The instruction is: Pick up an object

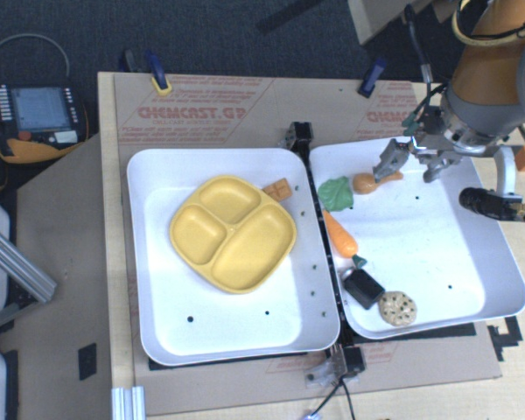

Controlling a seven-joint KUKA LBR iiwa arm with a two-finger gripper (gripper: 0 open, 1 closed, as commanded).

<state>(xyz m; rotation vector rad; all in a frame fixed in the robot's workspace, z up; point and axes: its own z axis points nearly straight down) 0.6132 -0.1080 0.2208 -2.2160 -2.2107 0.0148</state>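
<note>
- Looking down from the camera view, the gripper [414,158] hangs over the far part of the right bin [472,261], fingers spread wide with nothing between them.
- The nearest candidate is a small tan-orange piece [367,182] lying just beside the left fingertip, near a green leafy toy [336,192]; a carrot [339,234], a black block [363,287] and a speckled cookie [397,308] lie along the bin's left wall, closer to the camera.
- Risk, as I judge it: the tan piece sits off to one side of the open fingers rather than between them, so a straight descent could close on air or knock it toward the leafy toy.
- A second risk: the piece looks small and rounded, so it may squirt out as the fingers close.
- The carrot and black block hug the bin wall, where a finger could catch the rim.
- The left bin [157,304] holds a yellow divided plate [234,232] with a small brown block [278,188] touching its far edge.
- Readable writing: red print on the cardboard sheet [227,103] looks like "CHEMCAST GP", repeated at right but partly hidden; smaller lines are too faint to read.
</note>
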